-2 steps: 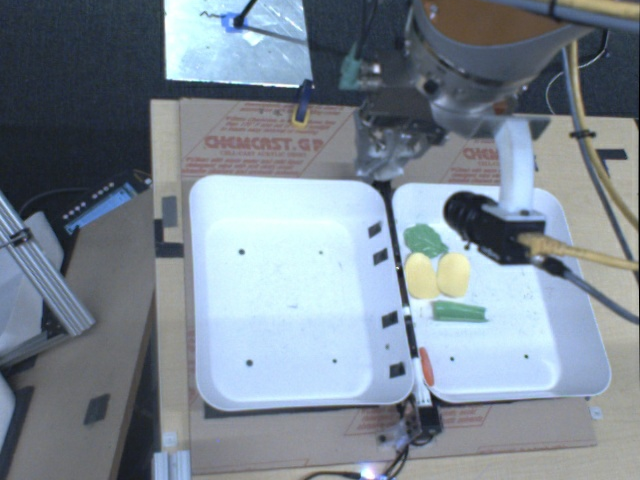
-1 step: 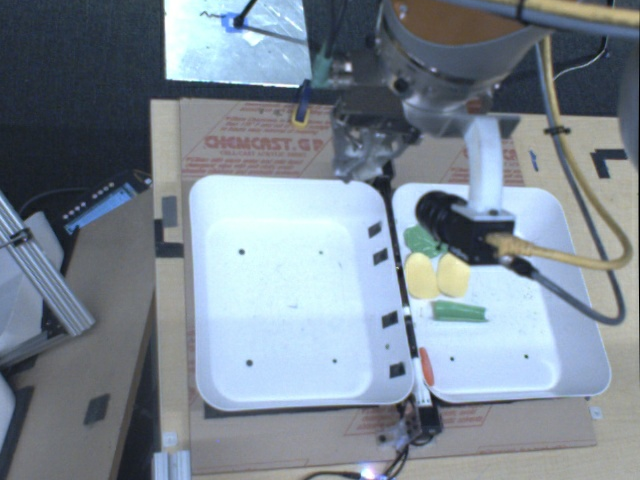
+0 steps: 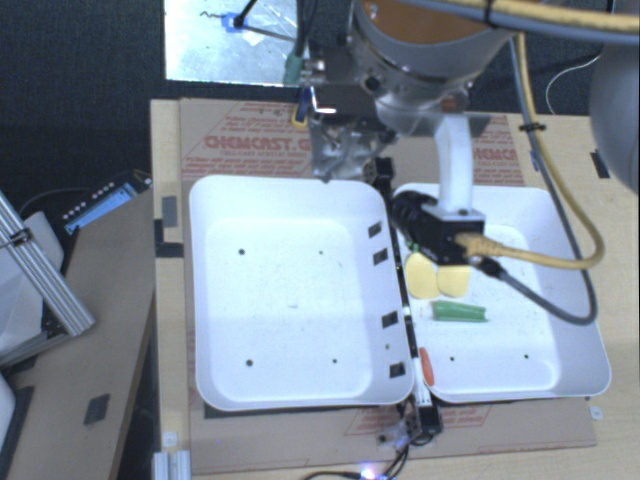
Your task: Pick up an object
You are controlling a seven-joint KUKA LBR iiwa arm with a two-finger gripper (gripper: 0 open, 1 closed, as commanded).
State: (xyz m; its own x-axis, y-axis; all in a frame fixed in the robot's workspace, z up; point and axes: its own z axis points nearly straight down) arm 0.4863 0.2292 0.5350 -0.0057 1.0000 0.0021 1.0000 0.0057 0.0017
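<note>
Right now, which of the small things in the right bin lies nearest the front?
The orange piece, by the left rim of the bin. The green stick and the yellow piece lie farther back.

Grey arm with an orange band near the wrist.

Single fixed camera, high over the bench, tilted down, fairly near. Left bin and right bin both in frame; arm looms at the upper right.
</note>
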